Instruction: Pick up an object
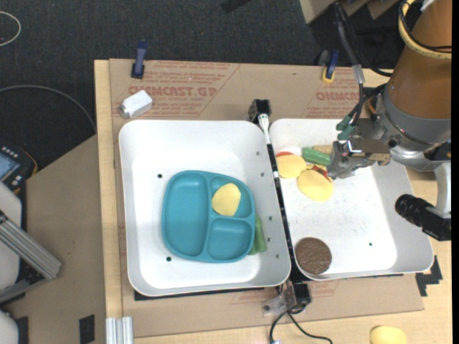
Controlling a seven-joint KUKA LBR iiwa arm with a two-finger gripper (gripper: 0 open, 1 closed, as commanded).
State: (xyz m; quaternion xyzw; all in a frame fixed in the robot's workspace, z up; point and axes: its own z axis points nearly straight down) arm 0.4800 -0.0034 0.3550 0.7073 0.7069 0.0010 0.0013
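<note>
While a teal tray (193,221) holds one yellow piece (226,200), two more (314,185) lie right.

The divided tray (208,216) lies in the left bin (136,192) and serves as landmark. A round piece (226,199) sits in its upper right compartment. A thin strip (259,236) touches its right edge. Right of the tray, in the right bin (387,242), lie two discs (304,176) close together; a cookie (313,255) lies nearer the front.
</note>
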